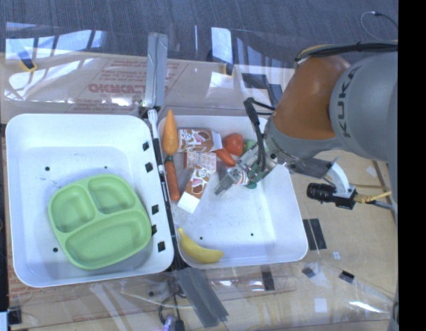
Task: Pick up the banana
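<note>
The yellow banana (pixel 198 249) lies in the right bin (pixel 282 243), against its near left corner. My gripper (pixel 228 181) hangs over the middle of that bin, up and to the right of the banana and well apart from it. It sits just right of a printed snack packet (pixel 201 174). The grey arm with its orange band (pixel 306 105) comes in from the right and hides the bin's far right part.
A carrot (pixel 170 132), a red sausage (pixel 173 179), a second packet (pixel 195 140) and red vegetables (pixel 232 145) crowd the right bin's far left. A green divided plate (pixel 99 219) lies in the left bin (pixel 34 143). The bin floor right of the banana is bare.
</note>
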`<state>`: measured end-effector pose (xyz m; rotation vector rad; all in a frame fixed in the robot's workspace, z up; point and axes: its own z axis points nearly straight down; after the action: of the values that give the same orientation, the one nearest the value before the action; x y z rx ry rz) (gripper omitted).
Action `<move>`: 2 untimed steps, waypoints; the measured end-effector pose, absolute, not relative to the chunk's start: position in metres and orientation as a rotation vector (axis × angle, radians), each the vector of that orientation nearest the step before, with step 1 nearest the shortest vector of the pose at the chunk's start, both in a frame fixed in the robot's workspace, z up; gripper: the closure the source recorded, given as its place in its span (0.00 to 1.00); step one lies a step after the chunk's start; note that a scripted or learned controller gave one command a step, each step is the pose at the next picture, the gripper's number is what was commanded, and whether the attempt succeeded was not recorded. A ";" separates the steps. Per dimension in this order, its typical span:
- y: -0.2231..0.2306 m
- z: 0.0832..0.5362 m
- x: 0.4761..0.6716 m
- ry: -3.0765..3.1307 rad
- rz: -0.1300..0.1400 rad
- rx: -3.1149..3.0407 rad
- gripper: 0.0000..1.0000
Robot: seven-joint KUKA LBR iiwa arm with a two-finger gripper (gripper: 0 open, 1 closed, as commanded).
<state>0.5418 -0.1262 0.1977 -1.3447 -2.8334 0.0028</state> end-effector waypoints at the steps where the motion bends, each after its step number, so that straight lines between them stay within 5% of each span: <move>1: -0.163 0.137 0.487 -3.119 -0.003 -0.309 0.00; 2: -0.105 0.093 0.489 -3.109 0.004 -0.497 0.00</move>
<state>0.4886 -0.1052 0.0931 -0.4969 -3.1093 0.0036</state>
